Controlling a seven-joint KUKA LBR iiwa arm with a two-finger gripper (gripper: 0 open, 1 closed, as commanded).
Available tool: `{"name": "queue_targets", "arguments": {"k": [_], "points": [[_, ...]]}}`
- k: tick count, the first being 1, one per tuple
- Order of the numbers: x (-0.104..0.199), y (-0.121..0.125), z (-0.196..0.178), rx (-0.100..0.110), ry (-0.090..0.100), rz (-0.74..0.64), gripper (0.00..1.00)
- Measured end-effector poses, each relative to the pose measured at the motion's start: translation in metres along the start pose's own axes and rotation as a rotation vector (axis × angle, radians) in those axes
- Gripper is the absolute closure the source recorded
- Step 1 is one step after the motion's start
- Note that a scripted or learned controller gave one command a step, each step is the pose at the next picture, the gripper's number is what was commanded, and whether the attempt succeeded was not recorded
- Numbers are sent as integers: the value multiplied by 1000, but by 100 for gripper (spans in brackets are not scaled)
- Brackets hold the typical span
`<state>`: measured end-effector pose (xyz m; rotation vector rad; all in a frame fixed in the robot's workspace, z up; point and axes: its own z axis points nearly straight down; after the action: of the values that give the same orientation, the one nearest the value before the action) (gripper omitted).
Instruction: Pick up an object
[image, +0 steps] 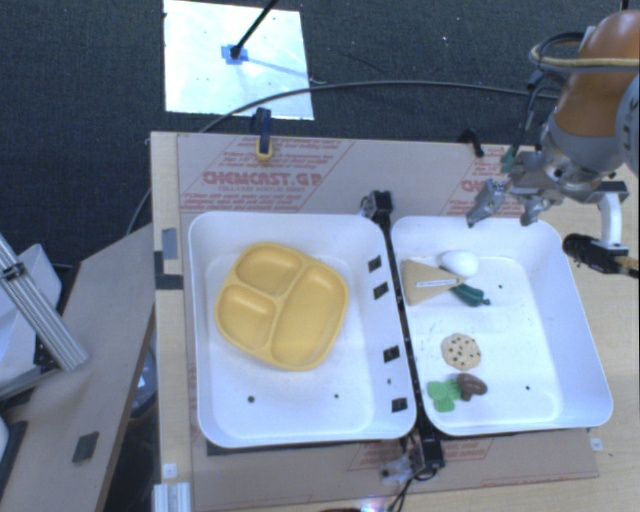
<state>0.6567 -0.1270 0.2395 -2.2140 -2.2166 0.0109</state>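
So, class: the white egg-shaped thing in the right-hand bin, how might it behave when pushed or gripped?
The white egg looks rounded and smooth, so it would probably roll if nudged and could slip from a pinch. It rests against the cheese wedge, which may block rolling that way.

Orange band on the arm (600, 50), grey casing right beneath it, black cable looping alongside, and the gripper (508, 205) shows two grey fingers (484, 207).

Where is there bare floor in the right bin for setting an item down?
Right bin: bare along its right side and the near-right corner. Crowded on the left: egg, cheese wedge, cookie, green piece.
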Motion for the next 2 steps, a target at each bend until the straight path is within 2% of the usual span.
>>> {"name": "queue_targets", "arguments": {"k": [1,2], "points": [[0,2,-6,-10,-2,-2,0],[6,3,38,-8,-1,-4,0]]}}
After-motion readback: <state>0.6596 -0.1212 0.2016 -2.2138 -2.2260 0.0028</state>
